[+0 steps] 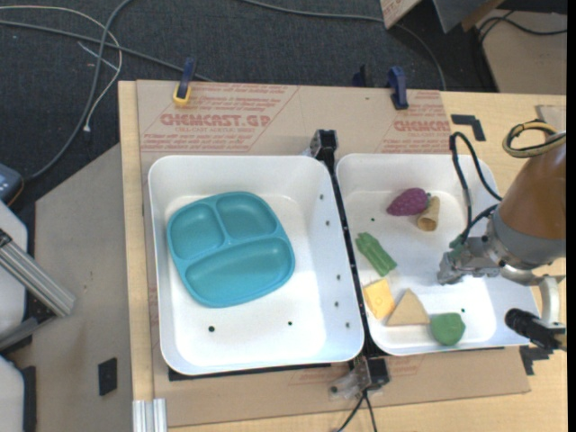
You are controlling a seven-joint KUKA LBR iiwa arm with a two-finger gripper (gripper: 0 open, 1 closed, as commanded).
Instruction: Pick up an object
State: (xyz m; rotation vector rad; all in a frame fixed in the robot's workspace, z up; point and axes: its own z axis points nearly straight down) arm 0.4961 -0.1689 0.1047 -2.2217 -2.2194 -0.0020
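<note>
Objects: where the right bin [468, 165] holds them, we see a purple piece [408, 202], green stick [375, 253], yellow block [379, 298], tan wedge [409, 310], green lump [447, 328].
Gripper [456, 265]: just right of the stick; we cannot tell its opening or hold.
Left bin [171, 178]: a blue divided plate [230, 247].
</note>
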